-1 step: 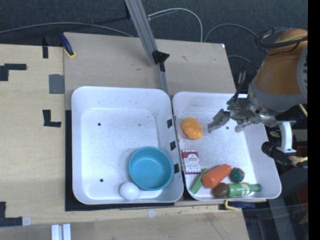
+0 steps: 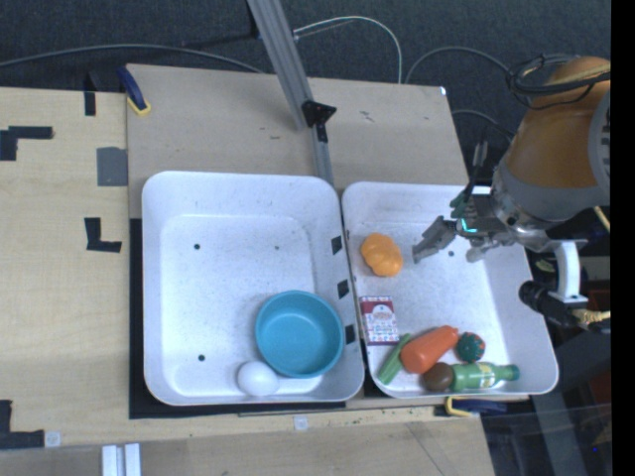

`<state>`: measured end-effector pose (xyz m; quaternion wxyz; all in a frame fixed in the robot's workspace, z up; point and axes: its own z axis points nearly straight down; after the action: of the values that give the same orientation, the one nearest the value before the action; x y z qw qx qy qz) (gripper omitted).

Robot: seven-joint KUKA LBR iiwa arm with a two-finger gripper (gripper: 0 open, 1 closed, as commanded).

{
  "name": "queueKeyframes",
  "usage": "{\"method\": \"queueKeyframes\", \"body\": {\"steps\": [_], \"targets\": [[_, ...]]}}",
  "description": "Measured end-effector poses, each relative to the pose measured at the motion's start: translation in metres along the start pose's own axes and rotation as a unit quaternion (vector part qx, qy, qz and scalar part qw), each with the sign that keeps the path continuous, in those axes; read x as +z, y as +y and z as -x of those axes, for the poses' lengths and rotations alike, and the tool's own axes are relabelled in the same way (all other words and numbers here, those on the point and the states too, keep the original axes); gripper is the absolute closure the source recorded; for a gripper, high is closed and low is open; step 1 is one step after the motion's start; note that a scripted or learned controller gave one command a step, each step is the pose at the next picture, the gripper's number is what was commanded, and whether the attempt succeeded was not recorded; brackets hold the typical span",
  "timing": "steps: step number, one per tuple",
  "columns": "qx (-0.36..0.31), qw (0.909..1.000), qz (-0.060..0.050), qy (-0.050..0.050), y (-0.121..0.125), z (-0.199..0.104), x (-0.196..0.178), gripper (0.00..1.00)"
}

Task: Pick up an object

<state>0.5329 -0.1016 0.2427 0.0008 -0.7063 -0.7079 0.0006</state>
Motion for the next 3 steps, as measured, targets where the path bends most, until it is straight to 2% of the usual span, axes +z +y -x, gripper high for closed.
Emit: {"method": "queueKeyframes", "body": {"steps": [1, 2, 3], "targets": [[0.001, 1.0000, -0.003, 0.000, -0.005, 0.008, 0.059, 0.00], [0.000, 1.0000, -0.003, 0.001, -0.008, 0.001, 0.105, 0.00], [0.001, 1.0000, 0.003, 0.002, -0.004, 0.000, 0.148, 0.00]]}}
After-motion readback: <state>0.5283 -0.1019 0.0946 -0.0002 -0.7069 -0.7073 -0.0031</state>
